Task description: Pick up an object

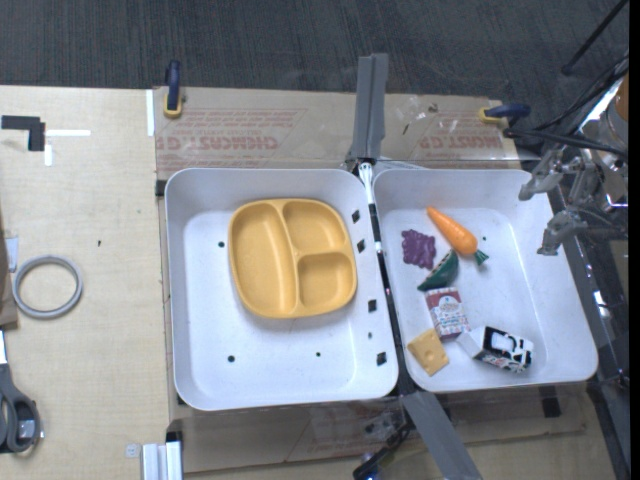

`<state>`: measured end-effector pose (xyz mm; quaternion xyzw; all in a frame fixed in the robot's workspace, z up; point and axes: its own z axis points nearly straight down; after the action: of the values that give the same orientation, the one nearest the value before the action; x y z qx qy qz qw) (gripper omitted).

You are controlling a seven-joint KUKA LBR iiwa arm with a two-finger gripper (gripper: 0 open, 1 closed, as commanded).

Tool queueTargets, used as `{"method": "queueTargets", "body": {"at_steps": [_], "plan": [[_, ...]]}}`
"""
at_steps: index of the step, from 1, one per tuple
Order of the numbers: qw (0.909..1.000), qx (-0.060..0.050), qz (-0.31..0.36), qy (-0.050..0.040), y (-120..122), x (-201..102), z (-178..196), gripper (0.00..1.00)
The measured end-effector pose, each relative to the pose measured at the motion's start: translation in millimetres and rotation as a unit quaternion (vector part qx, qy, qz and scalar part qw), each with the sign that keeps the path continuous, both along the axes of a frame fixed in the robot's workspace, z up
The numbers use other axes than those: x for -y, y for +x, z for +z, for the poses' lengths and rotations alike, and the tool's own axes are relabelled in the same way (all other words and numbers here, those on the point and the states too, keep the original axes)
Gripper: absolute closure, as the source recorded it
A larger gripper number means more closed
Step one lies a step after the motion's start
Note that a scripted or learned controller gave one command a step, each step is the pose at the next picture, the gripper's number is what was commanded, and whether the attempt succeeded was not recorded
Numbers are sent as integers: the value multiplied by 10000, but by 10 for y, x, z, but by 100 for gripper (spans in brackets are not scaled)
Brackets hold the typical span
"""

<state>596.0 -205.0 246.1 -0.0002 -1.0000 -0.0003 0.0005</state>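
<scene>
The right bin (560,363) holds a small scatter of toy food, and the carrot (452,230) serves as the marker for the rest: it lies slantwise in the far part of the bin, orange with a green stub at its lower right end. Just left of it sits a purple bunch of grapes (418,248); just below it, near touching its green end, a dark green piece (439,271). Further toward the near rim come a small printed packet (449,314), a yellow wedge of cheese (428,352) and a black-and-white carton (505,349). The left bin (190,298) holds a yellow divided plate (293,258). The carrot looks the best candidate: light, stiff plastic by appearance, probably smooth and liable to slip, so it is best pinched across its thick middle, square to its length. The packet lies flat and would be harder to grip. The arm's gear (565,203) hangs at the bin's right edge, well right of the carrot; whether the gripper is released or clenched I cannot tell.
</scene>
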Motion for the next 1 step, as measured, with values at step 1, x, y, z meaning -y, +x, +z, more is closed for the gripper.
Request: {"method": "queueTargets", "body": {"at_steps": [1], "plan": [[10000,0,0,0,0,0,0,0]]}}
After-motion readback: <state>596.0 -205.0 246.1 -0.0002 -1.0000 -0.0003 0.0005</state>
